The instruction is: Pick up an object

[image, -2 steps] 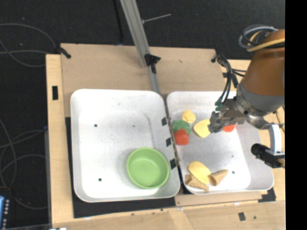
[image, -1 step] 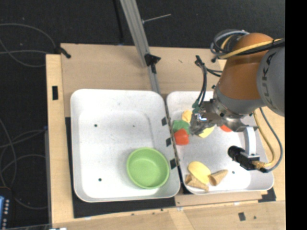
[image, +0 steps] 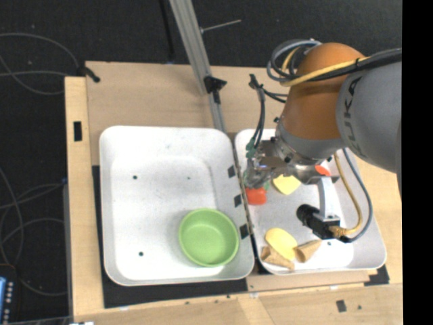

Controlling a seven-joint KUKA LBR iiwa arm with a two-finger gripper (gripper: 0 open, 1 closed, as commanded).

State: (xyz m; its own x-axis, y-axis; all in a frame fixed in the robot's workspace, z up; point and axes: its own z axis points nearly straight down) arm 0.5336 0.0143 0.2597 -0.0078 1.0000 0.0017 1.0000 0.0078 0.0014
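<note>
My gripper (image: pixel 255 179) hangs over the left edge of the right bin (image: pixel 362 252), under the grey and orange wrist. A small orange-red block (image: pixel 256 196) sits right at its tip, by the bin's left wall; whether the block is held is unclear. Just to the right lies a yellow piece (image: pixel 286 185), partly under the wrist. Nearer the front of the bin are a yellow oval thing (image: pixel 278 238), a tan cone (image: pixel 308 250) and a tan crumpled piece (image: pixel 275 256). A small red bit (image: pixel 324 171) peeks out beside the wrist.
The left bin (image: pixel 135 154) holds a green bowl (image: pixel 208 237) in its front right corner. A slanted metal pole (image: pixel 196 53) rises behind the bins. The two bins' walls meet just left of the gripper.
</note>
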